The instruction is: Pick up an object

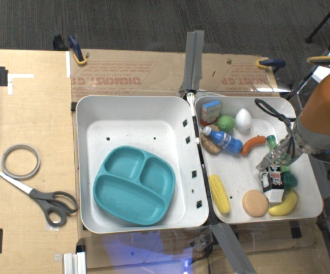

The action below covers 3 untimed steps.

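My gripper point(272, 165) hangs low over the right side of the right bin point(310, 210). It sits just above a small white carton with red and black print point(274, 186). A dark green toy point(290, 180) lies beside the carton and a banana point(285, 205) just below it. Further left in the same bin lie a tan round bun point(255, 203), a corn cob point(219, 193), an orange carrot point(252, 144), a blue bottle point(224, 140), a green ball point(226, 123), a white egg point(243, 119) and a small can point(210, 111).
The left bin point(125, 113) holds a teal divided plate point(134, 185). Scissors point(42, 198) and a tape roll point(20, 161) lie on the bench to the left. A black cable point(273, 112) loops over the right bin's far corner.
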Each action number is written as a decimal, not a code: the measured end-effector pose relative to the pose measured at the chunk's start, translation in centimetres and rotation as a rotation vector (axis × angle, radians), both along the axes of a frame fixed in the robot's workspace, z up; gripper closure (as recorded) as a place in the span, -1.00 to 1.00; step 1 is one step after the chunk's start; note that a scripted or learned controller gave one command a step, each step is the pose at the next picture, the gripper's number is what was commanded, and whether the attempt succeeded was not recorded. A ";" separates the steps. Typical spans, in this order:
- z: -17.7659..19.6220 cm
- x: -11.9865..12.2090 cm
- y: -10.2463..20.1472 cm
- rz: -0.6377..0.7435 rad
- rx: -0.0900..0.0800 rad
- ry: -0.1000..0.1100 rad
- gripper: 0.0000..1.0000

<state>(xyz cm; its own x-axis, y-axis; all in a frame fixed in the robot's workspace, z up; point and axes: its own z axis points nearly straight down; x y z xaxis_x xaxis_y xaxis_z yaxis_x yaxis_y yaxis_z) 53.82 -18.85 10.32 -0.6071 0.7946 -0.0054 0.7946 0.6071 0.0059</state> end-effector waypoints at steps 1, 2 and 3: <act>5.1 -0.9 5.6 -0.214 0.001 0.007 1.00; 14.9 0.6 13.7 -0.453 0.000 0.008 1.00; 1.1 -5.6 7.9 -0.353 0.001 0.011 1.00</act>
